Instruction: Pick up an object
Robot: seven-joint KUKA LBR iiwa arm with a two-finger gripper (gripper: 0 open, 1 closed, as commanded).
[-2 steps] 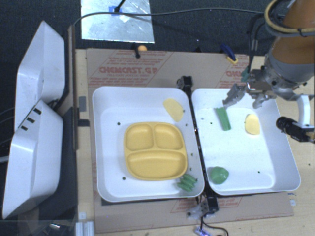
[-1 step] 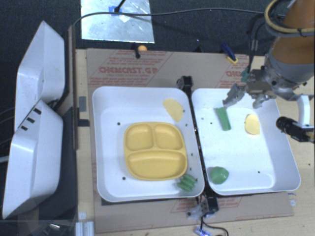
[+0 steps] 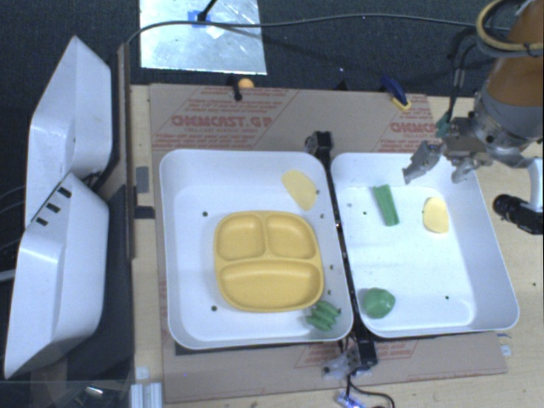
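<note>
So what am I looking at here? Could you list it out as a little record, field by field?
left bin: yellow divided tray, pale yellow piece, ribbed green piece
right bin: green stick, pale yellow piece, round green piece
gripper: over the right bin's far edge, fingers apart, nothing between them
arm: reaches in from the right

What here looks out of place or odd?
Little stands out. A ridged green piece lies wedged in the left bin's near corner, beside the yellow divided plate.
</note>
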